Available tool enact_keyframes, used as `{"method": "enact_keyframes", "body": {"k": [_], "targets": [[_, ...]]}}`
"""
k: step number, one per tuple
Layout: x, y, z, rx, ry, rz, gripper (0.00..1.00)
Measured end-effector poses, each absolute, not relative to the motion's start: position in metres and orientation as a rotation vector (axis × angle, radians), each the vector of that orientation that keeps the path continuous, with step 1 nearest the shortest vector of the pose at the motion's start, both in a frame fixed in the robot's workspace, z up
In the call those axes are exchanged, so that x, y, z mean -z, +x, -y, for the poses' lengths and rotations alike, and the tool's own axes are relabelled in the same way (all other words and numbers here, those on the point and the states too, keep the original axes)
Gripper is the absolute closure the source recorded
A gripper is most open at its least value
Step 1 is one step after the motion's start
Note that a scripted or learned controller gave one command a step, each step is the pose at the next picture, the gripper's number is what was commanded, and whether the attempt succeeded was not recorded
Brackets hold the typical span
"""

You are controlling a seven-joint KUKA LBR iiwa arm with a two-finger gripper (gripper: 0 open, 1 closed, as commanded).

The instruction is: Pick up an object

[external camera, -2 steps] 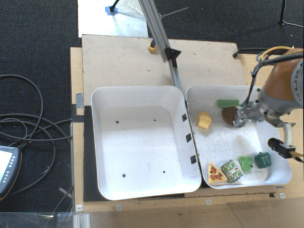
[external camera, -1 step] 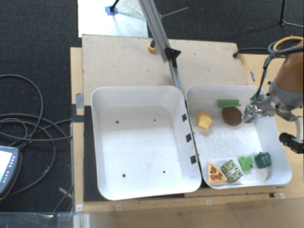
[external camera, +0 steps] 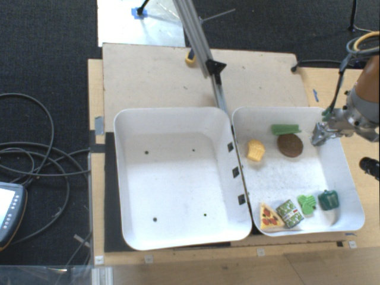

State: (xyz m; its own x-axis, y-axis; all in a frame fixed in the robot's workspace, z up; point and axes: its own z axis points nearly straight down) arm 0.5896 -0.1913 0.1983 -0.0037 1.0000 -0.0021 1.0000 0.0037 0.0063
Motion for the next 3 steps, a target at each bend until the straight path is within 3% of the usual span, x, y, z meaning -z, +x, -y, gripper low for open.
{"method": "enact_keyframes", "body": {"k": [1,3], "targets": [[-0.242,0.591,0.192,-0.005,2.211,-2.223,1.00],[-0.257,0.623,0.096,-0.006,2.208,-2.232,1.00]]}}
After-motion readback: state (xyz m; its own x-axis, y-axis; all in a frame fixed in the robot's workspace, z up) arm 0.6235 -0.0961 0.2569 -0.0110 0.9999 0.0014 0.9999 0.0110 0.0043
